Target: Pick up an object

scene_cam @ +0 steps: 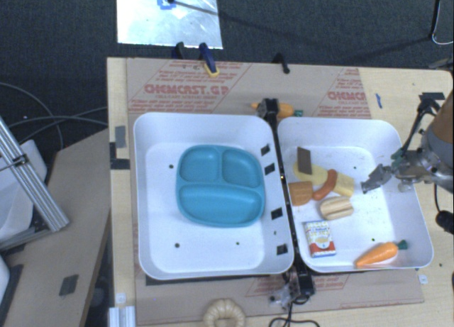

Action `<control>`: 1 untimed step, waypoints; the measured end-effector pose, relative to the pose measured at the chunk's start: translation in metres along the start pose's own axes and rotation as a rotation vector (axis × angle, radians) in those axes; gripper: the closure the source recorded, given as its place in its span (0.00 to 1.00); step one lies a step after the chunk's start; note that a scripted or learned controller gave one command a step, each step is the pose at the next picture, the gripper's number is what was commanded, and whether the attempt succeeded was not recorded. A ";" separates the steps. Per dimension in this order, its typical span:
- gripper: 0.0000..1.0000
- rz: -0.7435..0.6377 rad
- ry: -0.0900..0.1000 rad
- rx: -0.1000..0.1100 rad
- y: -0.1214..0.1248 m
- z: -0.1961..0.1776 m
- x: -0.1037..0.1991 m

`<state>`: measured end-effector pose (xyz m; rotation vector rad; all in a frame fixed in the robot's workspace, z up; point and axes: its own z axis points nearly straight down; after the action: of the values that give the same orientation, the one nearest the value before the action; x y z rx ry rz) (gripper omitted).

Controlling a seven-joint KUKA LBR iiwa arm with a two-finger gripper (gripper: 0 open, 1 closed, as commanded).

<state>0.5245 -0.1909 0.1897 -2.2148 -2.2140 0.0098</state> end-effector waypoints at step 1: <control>0.00 -0.003 -0.003 -0.013 0.003 -0.007 0.000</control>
<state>0.5277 -0.1905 0.1967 -2.2186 -2.2255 -0.0010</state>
